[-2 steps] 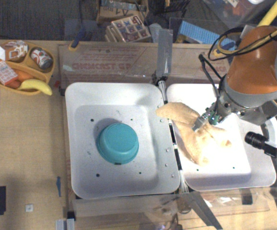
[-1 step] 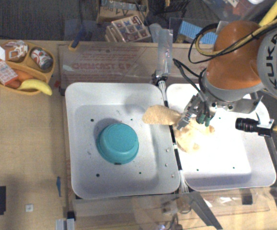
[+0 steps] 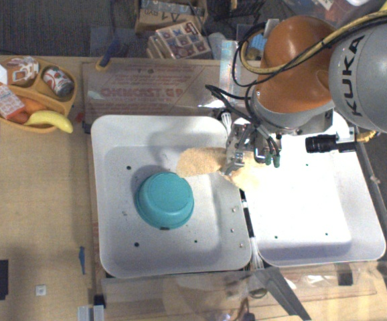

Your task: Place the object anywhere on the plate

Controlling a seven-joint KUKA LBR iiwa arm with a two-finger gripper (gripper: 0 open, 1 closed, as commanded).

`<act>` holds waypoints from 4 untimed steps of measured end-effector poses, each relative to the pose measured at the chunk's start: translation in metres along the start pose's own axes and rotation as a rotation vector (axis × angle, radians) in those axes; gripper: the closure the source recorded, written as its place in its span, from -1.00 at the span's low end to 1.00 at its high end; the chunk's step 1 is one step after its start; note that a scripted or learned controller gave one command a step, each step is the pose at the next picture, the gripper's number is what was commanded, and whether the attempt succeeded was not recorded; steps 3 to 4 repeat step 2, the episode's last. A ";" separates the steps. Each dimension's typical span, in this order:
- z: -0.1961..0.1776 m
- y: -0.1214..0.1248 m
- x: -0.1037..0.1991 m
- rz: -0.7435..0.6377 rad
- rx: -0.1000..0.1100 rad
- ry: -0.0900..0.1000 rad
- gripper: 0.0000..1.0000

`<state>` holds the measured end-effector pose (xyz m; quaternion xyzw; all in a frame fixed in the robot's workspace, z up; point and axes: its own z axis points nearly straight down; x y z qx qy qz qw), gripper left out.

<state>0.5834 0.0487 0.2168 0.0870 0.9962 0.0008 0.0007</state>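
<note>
Tan object (image 3: 195,160): lying at the far right edge of the left bin (image 3: 116,246), right-hand end running up to the rim shared with the right bin (image 3: 314,226). Pale tan patch just across that rim, possibly the same piece draped over; cannot confirm.

Gripper (image 3: 237,158): hanging over the object's right end, at the shared rim. Cannot tell whether open or closed, nor whether anything is gripped; blurred and backed by cables.

Teal plate (image 3: 165,199): mid left bin, near side of the object, close but apart from it. Looks domed rather than flat, so probably a poor landing surface.

Handling, judged from looks only:
- Grainy, matte, irregular outline. Likely light and soft, sponge- or bread-like. No sign of stiffness.
- Probably not slippery; rough surface should give friction.
- Probably compressible, may crumble or tear under a hard pinch. Suggest modest closing force.
- Thin and flat, so little height to grab from above. Risk of closing on air or scraping bin floor.

Where to take hold:
- Across a narrow edge, preferably the end nearest the shared rim, where the lift off the floor may leave a gap underneath.
- Avoid centre top-down pinch on the flat face.

Release low over plate centre; light piece likely to slide off the curve.
</note>
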 end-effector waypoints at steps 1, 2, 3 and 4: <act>-0.003 0.042 -0.027 -0.170 0.000 -0.001 1.00; -0.004 0.042 -0.028 -0.170 -0.001 -0.002 -1.00; -0.004 0.042 -0.028 -0.170 -0.001 -0.002 -1.00; -0.004 0.042 -0.028 -0.170 -0.001 -0.002 -1.00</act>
